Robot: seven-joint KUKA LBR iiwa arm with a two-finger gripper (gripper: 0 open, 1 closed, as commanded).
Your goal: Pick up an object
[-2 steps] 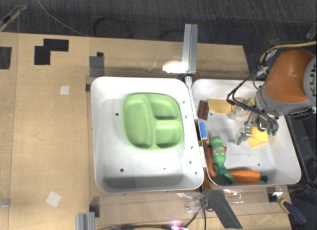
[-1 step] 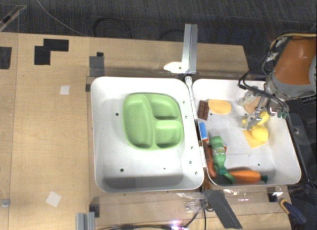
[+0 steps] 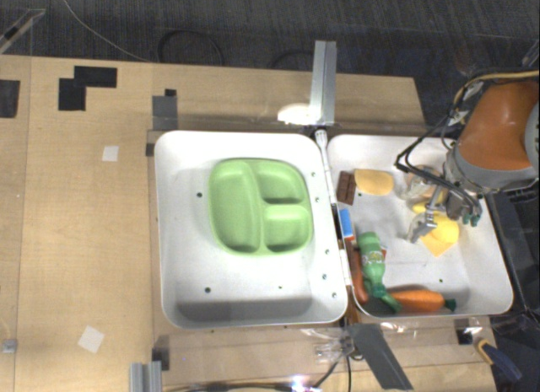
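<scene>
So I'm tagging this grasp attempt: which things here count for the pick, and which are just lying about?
In play:
- gripper, low in the right bin
- yellow block just beneath it
- pale yellow disc
- carrot
- green toy
- brown block

Lying about:
- left bin
- green divided tray inside it

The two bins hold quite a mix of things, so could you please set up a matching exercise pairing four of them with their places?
Things:
1. green divided plate
2. toy carrot
3. yellow block
4. brown block

Places:
A. along the right bin's near edge
B. beside the gripper, mid right bin
C. middle of the left bin
D. right bin, by the divider, far end

Pairs: 1-C, 2-A, 3-B, 4-D
</scene>
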